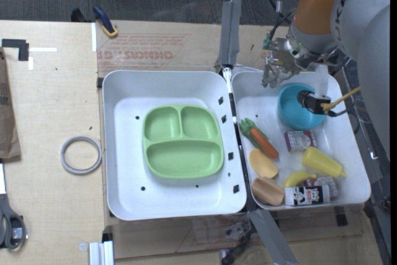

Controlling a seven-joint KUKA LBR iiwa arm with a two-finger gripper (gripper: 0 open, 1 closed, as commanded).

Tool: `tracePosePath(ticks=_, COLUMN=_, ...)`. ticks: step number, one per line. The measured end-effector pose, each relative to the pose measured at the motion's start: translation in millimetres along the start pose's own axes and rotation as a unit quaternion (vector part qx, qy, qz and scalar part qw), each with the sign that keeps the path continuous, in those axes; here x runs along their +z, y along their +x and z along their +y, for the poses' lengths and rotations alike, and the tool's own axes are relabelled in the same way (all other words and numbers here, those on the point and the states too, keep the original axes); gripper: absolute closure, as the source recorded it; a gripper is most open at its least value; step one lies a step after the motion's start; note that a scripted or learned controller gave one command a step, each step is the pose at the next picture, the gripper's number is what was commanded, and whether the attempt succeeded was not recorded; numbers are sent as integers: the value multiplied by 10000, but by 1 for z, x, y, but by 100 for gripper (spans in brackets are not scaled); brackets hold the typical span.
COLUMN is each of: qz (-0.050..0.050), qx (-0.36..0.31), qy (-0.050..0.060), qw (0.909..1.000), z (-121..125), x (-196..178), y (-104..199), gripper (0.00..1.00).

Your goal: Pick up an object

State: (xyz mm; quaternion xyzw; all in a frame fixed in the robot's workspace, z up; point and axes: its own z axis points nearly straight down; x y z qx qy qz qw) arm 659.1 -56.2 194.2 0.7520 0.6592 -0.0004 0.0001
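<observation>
A wooden desk [49, 108] seen from above carried two shallow white bins side by side. The left bin [118, 152], at the centre of the frame, held a pale green divided plate [183, 141] lying flat. The right bin [353, 152] held a scatter of small objects: a blue bowl [298, 110] toward its upper part, a toy carrot [262, 139] with a green top near its left wall, a yellow piece [322, 162] at lower right, two tan rounded pieces [263, 164] below the carrot, and a small black-and-white carton [308, 195] along the lower wall. The grey arm [363, 15], with its orange band, reached in from the upper right of the frame. Its pincer [272, 79] hung over the upper left corner of the right bin, just left of the blue bowl; whether it was apart or together could not be told, and nothing was seen in its grip. A grey ring [81, 154] lay on the desk at left.
</observation>
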Motion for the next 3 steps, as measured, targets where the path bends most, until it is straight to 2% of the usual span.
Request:
tracePosePath(ticks=1, qz=-10, qx=2110, qy=20, qw=9775, z=-30, x=4, y=-23, gripper=100)
tracePosePath(ticks=2, qz=-4, qx=2563, qy=24, qw=9666, z=-60, x=4, y=2, gripper=100)
tracePosePath(ticks=3, qz=-7, qx=3324, qy=26, qw=9431, z=-85, x=4, y=5, gripper=100)
